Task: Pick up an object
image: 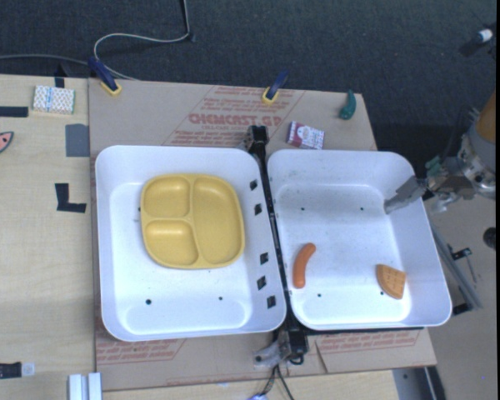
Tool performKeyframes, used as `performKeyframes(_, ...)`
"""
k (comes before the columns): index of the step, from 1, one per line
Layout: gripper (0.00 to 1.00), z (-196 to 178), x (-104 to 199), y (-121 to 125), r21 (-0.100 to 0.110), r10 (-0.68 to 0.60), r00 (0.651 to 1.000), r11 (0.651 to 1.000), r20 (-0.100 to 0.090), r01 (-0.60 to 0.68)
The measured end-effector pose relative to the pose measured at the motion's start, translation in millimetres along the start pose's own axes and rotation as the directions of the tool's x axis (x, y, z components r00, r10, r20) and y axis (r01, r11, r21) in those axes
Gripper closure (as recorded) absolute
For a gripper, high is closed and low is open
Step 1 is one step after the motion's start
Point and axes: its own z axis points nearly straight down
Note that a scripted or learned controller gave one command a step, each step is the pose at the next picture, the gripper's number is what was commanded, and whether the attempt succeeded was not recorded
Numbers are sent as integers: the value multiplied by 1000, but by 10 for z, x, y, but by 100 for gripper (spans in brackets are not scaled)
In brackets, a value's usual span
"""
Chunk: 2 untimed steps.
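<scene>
Two candidates for picking lie in the right-hand shallow white plastic bin (417, 307): an orange sausage-shaped toy (302, 264) resting near the bin's floor at about seven o'clock from its centre, and a tan wedge-shaped piece like a slice of bread (391, 280) toward four o'clock, the two well apart. Neither is lifted or touched, so the task looks to be at its approach stage. The grey two-finger gripper (400, 197) hangs over the bin's right rim at roughly two o'clock; whether it is spread or pressed together cannot be told from this slanted view, and nothing is seen in it. The next move, as I judge it, calls for travelling inward toward six o'clock, centring over one piece and descending; the wedge is the nearer. The left-hand white bin (117, 307) holds a yellow three-compartment plastic plate (192, 220). Under both bins lies a brown cardboard sheet (150, 115) printed in red; at twelve o'clock the lettering appears to read "CHEMCAST GP", though it is blurred.
</scene>
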Motion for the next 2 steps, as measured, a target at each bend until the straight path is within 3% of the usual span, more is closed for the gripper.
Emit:
performKeyframes(1,0,1250,782,277,3,-1,1000,1000,-2,1)
performKeyframes(2,0,1623,1059,743,-3,-2,1000,1000,-1,2)
